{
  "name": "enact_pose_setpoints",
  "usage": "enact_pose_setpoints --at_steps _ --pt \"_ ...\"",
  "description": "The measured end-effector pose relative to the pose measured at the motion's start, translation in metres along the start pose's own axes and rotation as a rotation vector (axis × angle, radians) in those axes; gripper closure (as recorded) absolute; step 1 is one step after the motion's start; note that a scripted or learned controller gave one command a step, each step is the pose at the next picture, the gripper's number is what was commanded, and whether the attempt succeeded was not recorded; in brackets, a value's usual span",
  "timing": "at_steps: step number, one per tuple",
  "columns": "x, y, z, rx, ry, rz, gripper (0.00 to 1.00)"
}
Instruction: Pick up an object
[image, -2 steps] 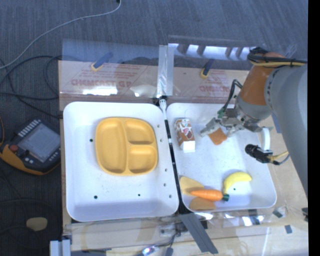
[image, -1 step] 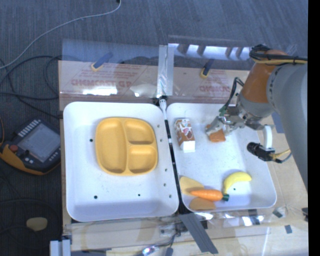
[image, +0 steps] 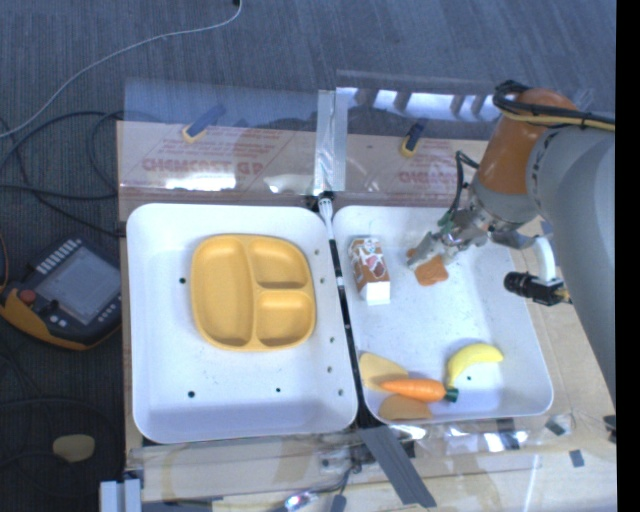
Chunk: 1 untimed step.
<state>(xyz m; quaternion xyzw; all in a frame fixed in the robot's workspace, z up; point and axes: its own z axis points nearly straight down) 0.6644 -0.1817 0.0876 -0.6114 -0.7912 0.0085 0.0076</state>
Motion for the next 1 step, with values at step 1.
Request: enact_pose_setpoints --at_steps 1 --pt "0.0984 -0.0075 -0.0951 -0.022 -0.001 0.003 1.0"
